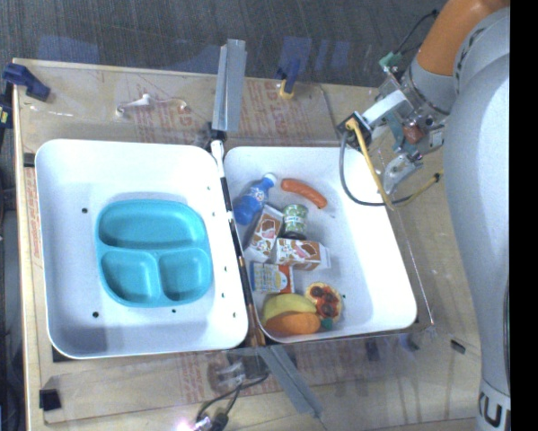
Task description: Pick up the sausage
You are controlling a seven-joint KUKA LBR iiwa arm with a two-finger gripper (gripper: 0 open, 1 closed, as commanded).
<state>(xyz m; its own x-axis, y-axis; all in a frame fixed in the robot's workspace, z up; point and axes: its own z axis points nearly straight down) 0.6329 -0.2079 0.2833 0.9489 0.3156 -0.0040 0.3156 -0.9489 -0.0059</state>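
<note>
Banana (pixel 288 304) low; orange-red sausage (pixel 304 192) lies slanted, slender, smooth.

The right bin (pixel 385 268) has bare white floor along its right half, from below the sausage (pixel 304 192) down to the front wall, so that side is open from above. Its left half is crowded: a blue bottle (pixel 251 202), a small jar (pixel 294 220), cartons (pixel 291 254) and fruit (pixel 291 314) packed close together. The sausage lies apart near the back wall, with the jar just below it and the bottle to its left.
</note>
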